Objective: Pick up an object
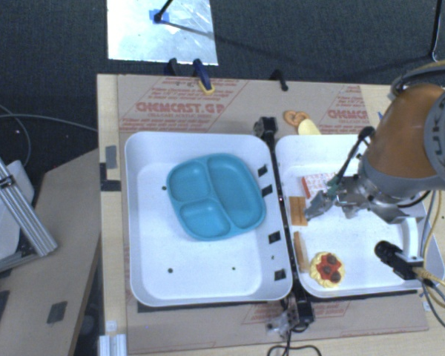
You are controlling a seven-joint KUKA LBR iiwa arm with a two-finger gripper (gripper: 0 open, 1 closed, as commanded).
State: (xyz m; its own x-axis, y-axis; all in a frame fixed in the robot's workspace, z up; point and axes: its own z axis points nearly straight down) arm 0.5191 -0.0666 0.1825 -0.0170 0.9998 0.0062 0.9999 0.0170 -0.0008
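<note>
My gripper (pixel 318 204) hangs low over the left half of the right bin (pixel 371 145). Its tip is just right of a brown bar (pixel 297 211) that lies by the bin's left wall. A red and white packet (pixel 316 183) lies just behind the gripper, partly covered by it. A small round toy pizza (pixel 327 268) rests near the bin's front edge. A thin orange stick (pixel 299 250) lies left of the pizza. Nothing shows between the gripper and the bar.
The left bin (pixel 144 221) holds a blue divided plate (pixel 215 196). A yellow piece (pixel 308 127) and an orange pretzel shape (pixel 294 116) lie on the cardboard behind the right bin. Black clips line the divider between the bins.
</note>
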